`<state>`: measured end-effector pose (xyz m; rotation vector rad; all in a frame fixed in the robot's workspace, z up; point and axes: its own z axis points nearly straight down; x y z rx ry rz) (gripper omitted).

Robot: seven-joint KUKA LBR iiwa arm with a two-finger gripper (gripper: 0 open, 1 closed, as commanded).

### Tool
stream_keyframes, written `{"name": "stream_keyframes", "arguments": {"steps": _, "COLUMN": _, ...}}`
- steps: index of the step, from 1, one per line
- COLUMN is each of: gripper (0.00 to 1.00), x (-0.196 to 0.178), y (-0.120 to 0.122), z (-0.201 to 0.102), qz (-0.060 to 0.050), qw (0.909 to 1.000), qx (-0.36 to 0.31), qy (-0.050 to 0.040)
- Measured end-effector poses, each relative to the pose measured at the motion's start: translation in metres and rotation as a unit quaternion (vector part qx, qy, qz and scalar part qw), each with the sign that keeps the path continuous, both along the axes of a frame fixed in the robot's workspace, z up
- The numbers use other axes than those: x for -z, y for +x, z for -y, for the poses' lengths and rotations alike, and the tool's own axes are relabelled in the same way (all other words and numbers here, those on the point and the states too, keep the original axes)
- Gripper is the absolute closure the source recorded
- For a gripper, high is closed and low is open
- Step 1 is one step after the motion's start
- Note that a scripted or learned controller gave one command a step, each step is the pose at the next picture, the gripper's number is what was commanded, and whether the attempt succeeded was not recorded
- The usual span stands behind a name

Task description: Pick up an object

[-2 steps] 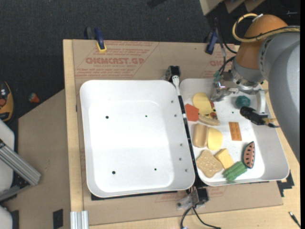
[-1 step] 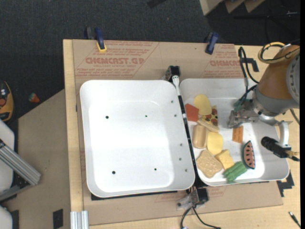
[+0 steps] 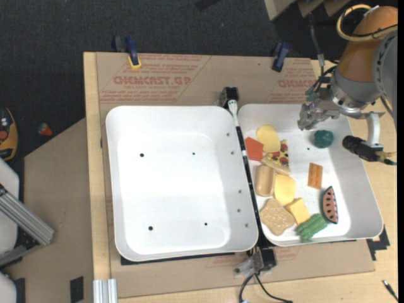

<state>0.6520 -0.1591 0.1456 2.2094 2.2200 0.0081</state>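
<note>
Brown board point(image 3: 189, 74) under bins reads, perhaps, "CHEMCAST GP" (red print).

Both bins point(image 3: 170, 125) are white. The right one holds a teal ball point(image 3: 324, 138), a red-orange wedge point(image 3: 254, 148), a yellow piece point(image 3: 268, 137), an orange block point(image 3: 315, 175), a red watermelon slice point(image 3: 329, 205) with black seeds and a tan cracker point(image 3: 276, 216). Red lettering marks the brown worktop point(image 3: 189, 74).

The arm point(image 3: 369, 49) is cut off by the right edge; the gripper's point(image 3: 310, 120) tips are too small to read; the teal object point(image 3: 324, 138) beside it is unidentifiable.
</note>
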Motion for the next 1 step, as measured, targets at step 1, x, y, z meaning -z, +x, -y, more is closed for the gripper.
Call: {"name": "stream_keyframes", "arguments": {"steps": 1, "gripper": 1.00, "x": -0.0290, "y": -0.0310, "z": 0.0610, "qz": -0.003, "qw": 1.0000, "qx": 0.005, "qy": -0.0012}}
